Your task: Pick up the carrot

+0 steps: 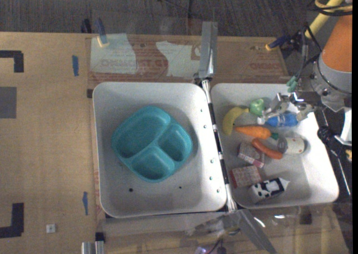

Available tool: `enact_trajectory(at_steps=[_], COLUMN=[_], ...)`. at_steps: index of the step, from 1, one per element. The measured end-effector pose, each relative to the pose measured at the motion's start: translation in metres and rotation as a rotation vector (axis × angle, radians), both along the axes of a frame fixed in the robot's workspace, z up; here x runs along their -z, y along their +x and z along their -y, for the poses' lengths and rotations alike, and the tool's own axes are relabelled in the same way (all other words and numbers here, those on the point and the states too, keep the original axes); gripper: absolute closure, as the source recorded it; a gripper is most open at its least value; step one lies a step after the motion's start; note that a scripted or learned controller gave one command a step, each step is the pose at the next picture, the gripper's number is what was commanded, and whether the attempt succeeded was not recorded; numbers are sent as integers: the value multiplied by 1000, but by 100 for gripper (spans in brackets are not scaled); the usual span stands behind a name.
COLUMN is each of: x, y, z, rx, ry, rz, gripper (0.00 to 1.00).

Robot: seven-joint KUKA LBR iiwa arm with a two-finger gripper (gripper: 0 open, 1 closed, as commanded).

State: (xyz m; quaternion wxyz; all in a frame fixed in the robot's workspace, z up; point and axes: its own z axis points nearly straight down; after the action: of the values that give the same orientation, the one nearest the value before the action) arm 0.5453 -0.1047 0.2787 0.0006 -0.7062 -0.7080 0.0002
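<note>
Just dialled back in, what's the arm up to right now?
The grey arm's gripper is low over the far edge of the right white bin, among the toy food there. The orange carrot lies loose in that bin, beside a yellow banana. The teal divided plate sits alone in the left white bin.

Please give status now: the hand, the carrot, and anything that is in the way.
Hand over right bin, top edge, fingers unclear. Carrot lying free, not held. Banana, blue bottle and orange-red piece crowd it.
</note>
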Motion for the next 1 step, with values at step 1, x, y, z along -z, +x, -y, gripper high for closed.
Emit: enact_trajectory(at_steps=[1], x=[137], y=[42], z=[-11], rx=[15], ry=[0], rz=[0], gripper=[0])
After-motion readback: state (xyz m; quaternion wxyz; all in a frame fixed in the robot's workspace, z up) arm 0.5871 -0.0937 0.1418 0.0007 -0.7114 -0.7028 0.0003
